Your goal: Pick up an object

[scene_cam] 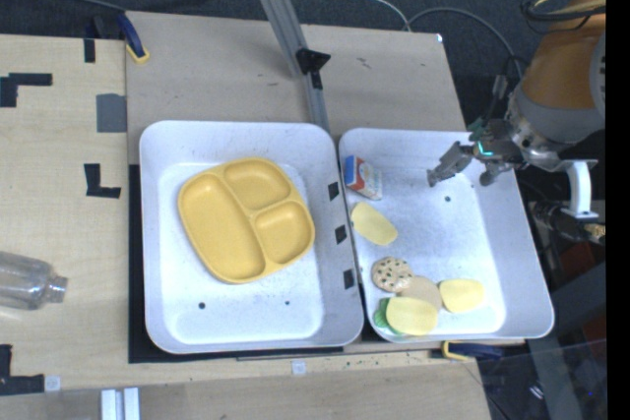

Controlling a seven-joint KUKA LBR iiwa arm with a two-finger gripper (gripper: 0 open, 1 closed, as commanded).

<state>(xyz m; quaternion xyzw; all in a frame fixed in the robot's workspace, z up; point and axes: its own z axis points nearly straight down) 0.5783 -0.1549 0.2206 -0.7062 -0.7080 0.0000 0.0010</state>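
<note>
My gripper [463, 169] hangs open over the upper right part of the right bin [492, 231], nothing between its fingers. Below it and to the left lie a small red and white packet [362, 176] and a pale yellow piece [374, 224]. Near the bin's front sit a chocolate-chip cookie [391, 273], a tan round piece [423, 290], a yellow-green piece [410, 315] and a yellow lemon-like piece [462, 295]. All of these rest on the bin floor, apart from the gripper.
The left bin [167, 310] holds a yellow divided plate [246, 217]. A grey metal pole [281, 10] slants down to the bins' shared top edge. A clear plastic bottle [28, 281] lies on the bench at far left.
</note>
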